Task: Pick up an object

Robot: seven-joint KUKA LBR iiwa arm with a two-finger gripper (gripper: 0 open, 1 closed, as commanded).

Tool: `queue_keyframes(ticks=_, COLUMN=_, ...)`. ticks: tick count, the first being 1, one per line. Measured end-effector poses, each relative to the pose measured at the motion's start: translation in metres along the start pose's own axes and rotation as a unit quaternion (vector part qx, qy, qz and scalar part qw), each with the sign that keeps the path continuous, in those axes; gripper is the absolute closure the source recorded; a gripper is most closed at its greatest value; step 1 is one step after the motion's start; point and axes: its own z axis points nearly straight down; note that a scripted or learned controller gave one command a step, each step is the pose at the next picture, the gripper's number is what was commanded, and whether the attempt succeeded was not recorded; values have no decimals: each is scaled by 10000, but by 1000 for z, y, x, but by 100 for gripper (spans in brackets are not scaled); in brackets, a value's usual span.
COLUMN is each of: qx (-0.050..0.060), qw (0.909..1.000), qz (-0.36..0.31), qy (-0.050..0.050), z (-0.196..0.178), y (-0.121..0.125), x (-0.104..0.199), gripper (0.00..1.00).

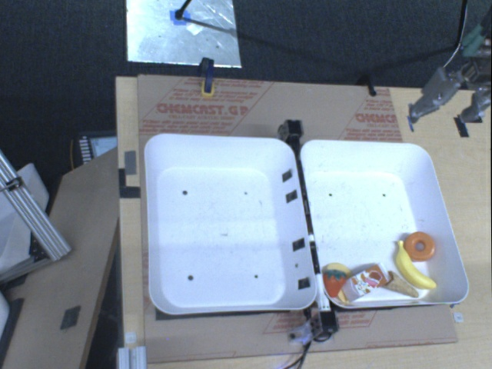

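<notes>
The toys sit in the right bin (430,177), all pushed into its near corner. A yellow banana (413,267) lies by the right wall. An orange donut (420,245) rests just beside the top of the banana. A small red and white packet (364,281) lies flat near the front wall. A round orange and red fruit (334,277) touches the packet on its left. A little brown piece (402,285) lies between the packet and the banana.

The left bin (157,206) sits right beside the right one, and black clips run down the line where they meet. Both bins rest on a brown board (231,106) on the worktop.

The tool (440,114) hangs far from the toys, up past the back right corner of the right bin, over the worktop. Its two fingers are spread apart. Nothing is between them, and they touch nothing.

A shiny silver sheet (183,21) lies on the dark floor behind the worktop.
</notes>
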Motion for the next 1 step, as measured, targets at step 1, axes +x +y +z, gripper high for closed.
queue_keyframes(ticks=1, qx=57, qw=10000, qz=-22, qy=9, z=6, y=-25, x=97, gripper=0)
